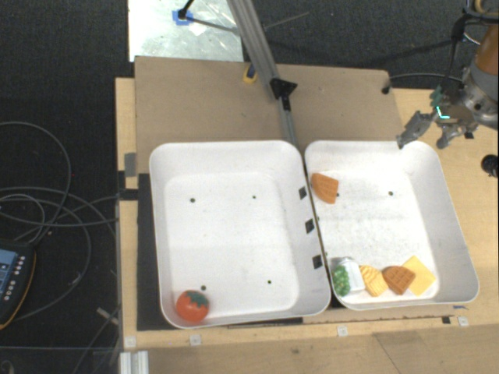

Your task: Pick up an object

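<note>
Camera view, from the left side of the frame: the left bin has one thing in it, a red tomato with a green top, down in its lower left corner. It sits close to the bin walls, so my fingers would bump the rim there. I think that one is a hard pick.

Next comes the right bin. Near its upper left lies an orange piece, all alone on the white floor, well apart from the rest. Along the lower edge is a little row: a green and white thing, then a yellow ridged piece, a brown piece and a yellow block. They touch or sit just beside each other, so I could grab two by mistake or push them around.

At the upper right of the frame is my gripper, over the upper right corner of the right bin. Its two fingers are spread apart and nothing is between them.

I judge the lone orange piece is my best pick. I should move left over it, keep my fingers wide, come straight down with one finger on each side, squeeze gently, then lift slowly. If it slips, I should try again.
</note>
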{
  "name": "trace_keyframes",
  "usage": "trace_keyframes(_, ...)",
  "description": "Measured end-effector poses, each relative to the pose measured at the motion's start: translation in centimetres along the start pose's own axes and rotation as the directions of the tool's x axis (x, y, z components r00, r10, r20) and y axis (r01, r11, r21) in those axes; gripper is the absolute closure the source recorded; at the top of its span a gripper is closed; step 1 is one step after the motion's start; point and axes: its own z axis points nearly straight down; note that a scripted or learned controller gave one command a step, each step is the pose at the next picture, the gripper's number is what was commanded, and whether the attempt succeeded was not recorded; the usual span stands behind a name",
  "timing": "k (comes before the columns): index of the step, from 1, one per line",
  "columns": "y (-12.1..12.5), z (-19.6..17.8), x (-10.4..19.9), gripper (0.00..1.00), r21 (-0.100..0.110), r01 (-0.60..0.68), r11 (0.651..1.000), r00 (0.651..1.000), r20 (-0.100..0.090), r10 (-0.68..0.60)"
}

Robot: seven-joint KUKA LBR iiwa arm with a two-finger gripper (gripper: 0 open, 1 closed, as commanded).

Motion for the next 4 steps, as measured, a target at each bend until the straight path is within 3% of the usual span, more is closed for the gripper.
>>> trace_keyframes(1,0.1,-0.2,0.0,0.00,-0.002,0.002,1.000,1.000,0.001,-0.002)
trace_keyframes(4,0.3,17.2,0.3,0.00,0.002,-0.001,1.000,1.000,0.000,0.001)
